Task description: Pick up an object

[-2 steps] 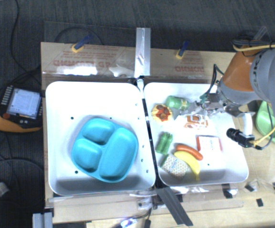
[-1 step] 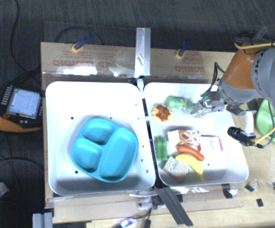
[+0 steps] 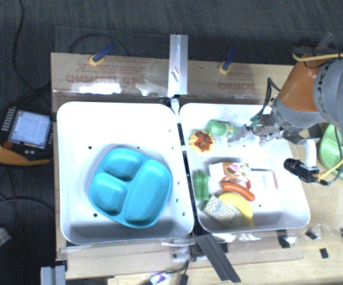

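Banana (image 3: pixel 238 205) in right bin (image 3: pixel 278 218); tray (image 3: pixel 130 186) left.

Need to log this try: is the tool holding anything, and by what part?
Cannot be told. The tool sits beside the green object in the right bin; no grip visible.

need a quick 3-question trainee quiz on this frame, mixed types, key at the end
1. True or false: the blue divided tray lies in the left bin.
2. Multiple choice: the claw is nearest which item? A) banana B) green bottle C) hot dog
3. Fill in: the hot dog lies just above the ____ in this view.

Key:
1. True.
2. B, the green bottle in the right bin, by the far wall.
3. Banana.
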You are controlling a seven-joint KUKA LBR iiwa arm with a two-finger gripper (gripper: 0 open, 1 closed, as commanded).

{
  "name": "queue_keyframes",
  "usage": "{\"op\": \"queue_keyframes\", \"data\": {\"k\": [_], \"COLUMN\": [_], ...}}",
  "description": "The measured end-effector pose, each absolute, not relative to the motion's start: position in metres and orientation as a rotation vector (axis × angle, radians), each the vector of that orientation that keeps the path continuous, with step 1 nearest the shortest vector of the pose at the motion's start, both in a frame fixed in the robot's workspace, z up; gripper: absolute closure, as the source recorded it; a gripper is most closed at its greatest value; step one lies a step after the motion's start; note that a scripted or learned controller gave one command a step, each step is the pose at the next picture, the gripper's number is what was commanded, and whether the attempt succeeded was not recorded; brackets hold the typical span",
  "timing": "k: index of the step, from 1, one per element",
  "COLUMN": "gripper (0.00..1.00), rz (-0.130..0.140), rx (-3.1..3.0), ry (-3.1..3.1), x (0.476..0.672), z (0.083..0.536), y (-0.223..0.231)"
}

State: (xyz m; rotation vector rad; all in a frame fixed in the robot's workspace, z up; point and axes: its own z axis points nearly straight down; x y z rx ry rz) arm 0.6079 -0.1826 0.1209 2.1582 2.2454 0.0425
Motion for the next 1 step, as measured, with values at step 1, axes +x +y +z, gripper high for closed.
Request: {"op": "queue_keyframes", "data": {"k": [1], "gripper": [0.00], "rz": [-0.003], "rx": [2.306], "ry": [2.138], "x": [0.5578], "z": [0.1717], "y": [-0.1408]}}
